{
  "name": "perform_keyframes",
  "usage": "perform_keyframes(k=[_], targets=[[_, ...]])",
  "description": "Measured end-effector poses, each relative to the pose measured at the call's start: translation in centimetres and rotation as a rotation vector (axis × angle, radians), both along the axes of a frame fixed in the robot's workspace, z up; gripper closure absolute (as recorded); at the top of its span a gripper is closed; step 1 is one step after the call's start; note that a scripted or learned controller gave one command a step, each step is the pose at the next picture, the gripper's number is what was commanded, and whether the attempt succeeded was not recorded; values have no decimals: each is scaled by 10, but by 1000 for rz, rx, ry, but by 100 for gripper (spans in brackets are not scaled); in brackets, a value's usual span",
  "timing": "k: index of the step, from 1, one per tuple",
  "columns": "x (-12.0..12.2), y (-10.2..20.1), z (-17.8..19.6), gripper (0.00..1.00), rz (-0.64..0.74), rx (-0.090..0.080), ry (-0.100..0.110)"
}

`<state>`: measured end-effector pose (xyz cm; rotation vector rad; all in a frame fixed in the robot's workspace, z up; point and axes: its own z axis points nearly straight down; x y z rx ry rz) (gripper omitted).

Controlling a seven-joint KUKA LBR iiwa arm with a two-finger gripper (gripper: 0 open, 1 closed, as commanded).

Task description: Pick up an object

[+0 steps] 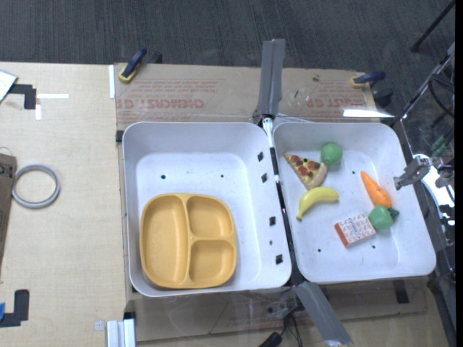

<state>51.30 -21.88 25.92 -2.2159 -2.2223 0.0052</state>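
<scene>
Your candidates all lie in the right bin (312,260): a pizza slice (304,168) near the divider, a green ball (331,153) just beside it, a banana (316,200) below them, a red-and-white box (354,230) nearer the front, and a carrot (376,190) with a second green piece (380,217) near its lower end. They look like light toy food, probably hard plastic, so expect smooth skins that slip under a loose pinch. Judged best: the banana, which lies apart from its neighbours; take it across the middle of its curve, square to its length. The box is also fair, gripped across its short sides. Avoid the balls, which may roll. The gripper (414,172) sits at the bin's right rim, just right of the carrot, at the frame's edge with the arm reaching in from that side. It is too small and cluttered here to say how it is set. The left bin (188,144) holds a yellow divided plate (189,239).
</scene>
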Motion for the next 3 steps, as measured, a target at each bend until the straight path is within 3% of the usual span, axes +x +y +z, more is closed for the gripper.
perform_keyframes(k=[1,2,3], targets=[[41,13,-154,0,-67,0,-1],[41,12,-147,100,-68,0,1],[126,57,-49,100,-325,-3,-2]])
